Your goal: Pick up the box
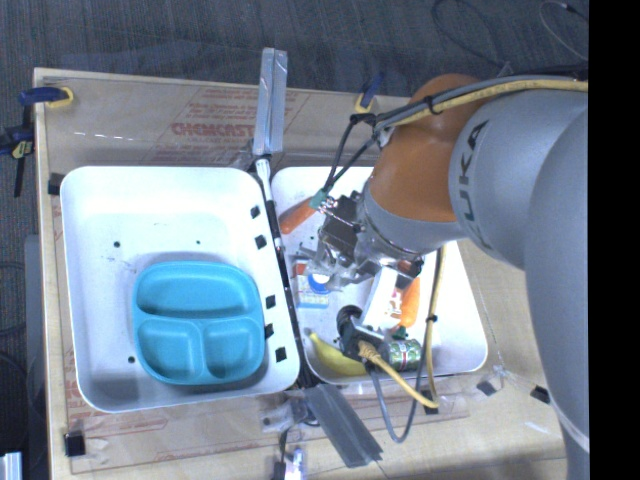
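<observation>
On the bench (150,108), faint red lettering lay beyond the left white plastic bin (90,268), which held a light-blue three-compartment plastic tray (197,321). In the right white bin (470,353), the hand (335,258) hung low; its grip could not be told. The white-and-orange carton box (385,303) lay just right of it, a yellow banana (330,358) nearer. The grey arm (520,178) read "KUKA".

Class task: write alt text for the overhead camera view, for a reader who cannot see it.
A grey robot arm with an orange band reaches from the right down into the right white bin, which holds a white box, a banana and other small clutter. The left white bin holds a blue divided tray.
</observation>
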You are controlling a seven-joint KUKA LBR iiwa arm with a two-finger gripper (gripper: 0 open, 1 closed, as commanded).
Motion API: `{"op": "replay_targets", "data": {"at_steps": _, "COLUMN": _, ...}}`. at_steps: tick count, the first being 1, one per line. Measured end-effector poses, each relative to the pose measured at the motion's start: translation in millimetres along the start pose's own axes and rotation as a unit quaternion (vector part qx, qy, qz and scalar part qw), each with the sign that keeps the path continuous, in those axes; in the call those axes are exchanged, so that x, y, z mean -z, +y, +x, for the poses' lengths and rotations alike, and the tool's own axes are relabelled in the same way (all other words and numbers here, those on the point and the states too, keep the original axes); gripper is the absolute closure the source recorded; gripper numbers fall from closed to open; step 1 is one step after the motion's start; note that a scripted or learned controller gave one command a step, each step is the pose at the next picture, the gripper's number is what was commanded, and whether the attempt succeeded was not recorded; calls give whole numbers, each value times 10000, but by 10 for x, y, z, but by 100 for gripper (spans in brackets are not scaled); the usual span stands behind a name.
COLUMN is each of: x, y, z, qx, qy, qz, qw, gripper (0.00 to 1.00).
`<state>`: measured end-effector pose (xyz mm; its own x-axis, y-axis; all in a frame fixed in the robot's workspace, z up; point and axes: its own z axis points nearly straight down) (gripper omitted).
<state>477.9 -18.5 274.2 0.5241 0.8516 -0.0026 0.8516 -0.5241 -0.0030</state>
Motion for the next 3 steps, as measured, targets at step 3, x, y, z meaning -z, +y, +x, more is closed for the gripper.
{"op": "replay_targets", "data": {"at_steps": 3, "x": -279, "y": 304, "z": -515, "qx": -1954, "qy": -9, "qz": 21, "qw": 9807, "gripper": 100}}
